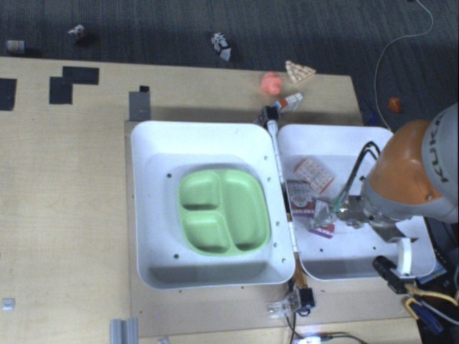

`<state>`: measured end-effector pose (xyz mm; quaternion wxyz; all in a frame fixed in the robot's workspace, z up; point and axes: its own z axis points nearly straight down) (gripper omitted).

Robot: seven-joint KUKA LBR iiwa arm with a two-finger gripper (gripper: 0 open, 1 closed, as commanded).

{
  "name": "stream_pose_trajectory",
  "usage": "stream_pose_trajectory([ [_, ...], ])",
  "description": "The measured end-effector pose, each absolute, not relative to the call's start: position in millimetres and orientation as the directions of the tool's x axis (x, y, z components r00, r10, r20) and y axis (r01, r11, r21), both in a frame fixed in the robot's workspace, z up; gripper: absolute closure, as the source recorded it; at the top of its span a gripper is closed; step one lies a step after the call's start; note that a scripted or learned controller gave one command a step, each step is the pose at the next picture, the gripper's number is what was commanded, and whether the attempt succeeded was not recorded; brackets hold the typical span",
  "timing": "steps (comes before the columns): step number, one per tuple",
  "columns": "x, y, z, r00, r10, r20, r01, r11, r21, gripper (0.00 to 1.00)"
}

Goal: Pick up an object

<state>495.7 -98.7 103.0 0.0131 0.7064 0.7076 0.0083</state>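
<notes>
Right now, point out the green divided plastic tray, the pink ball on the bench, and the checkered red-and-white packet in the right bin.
green divided tray (224,211), camera view, centre divider ridge.
pink ball (271,83), camera view, its middle.
checkered packet (314,173), camera view, flat top face.

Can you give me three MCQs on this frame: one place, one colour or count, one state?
1. Where does the green tray lie?
A. left bin
B. right bin
C. on the floor

2. How many compartments does the tray have?
A. one
B. three
C. six

3. Where is the end effector?
A. over the left bin
B. over the bench outside the bins
C. low in the right bin among the small items

Key: 1 A, the tray sits in the left bin. 2 B, two small compartments and one long one show. 3 C, it is down in the right bin by the checked packet.
</notes>
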Motion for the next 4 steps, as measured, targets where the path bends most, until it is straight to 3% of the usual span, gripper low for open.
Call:
stream_pose_trajectory([
  [1, 497.4, -97.2, 113.8, -0.004, 1.000, -0.004, 0.999, 0.004, 0.034, 1.00],
  [2, 497.3, -97.1, 113.7, -0.004, 1.000, -0.004, 0.999, 0.004, 0.033, 0.00],
  [3, 498.9, -96.6, 124.2, -0.005, 1.000, -0.004, 0.999, 0.006, 0.037, 1.00],
  [4, 498.8, -96.5, 124.2, -0.006, 1.000, -0.004, 0.999, 0.006, 0.037, 0.00],
])
